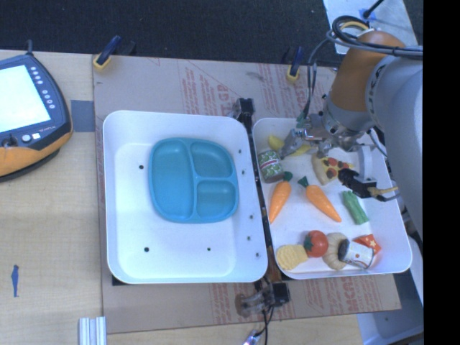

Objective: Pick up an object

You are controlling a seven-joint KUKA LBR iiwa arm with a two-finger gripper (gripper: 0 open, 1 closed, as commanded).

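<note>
Grey metal and an orange band make up the arm [374, 70], which reaches in from the right and ends low over the back of the right bin [399, 264], where the gripper [307, 139] hangs among the toys. Whether its fingers stand apart or together I cannot tell, since the wrist and its cables cover them from above, and nothing can be made out between them. Just beside the gripper lie a yellow piece [276, 141] toward the bin's back left corner and a small green-and-white can [271, 165] in front of it. A pizza slice [327, 169] with red spots sits close on the gripper's right. Nearer the middle, two orange carrots lie at slants, the left carrot [279, 199] and the right carrot [322, 201], their green tops pointing toward the back. A green pod-like piece [354, 208] lies right of them. Along the front edge sit a yellow waffle-like cracker [290, 256], a red tomato [315, 244], a tan piece [336, 253] and a red-and-white carton [364, 249] lying on its side. A blue divided plate [192, 178] rests in the left bin [122, 250]. An orange-edged tablet [25, 113] sits at the bench's left.
</note>
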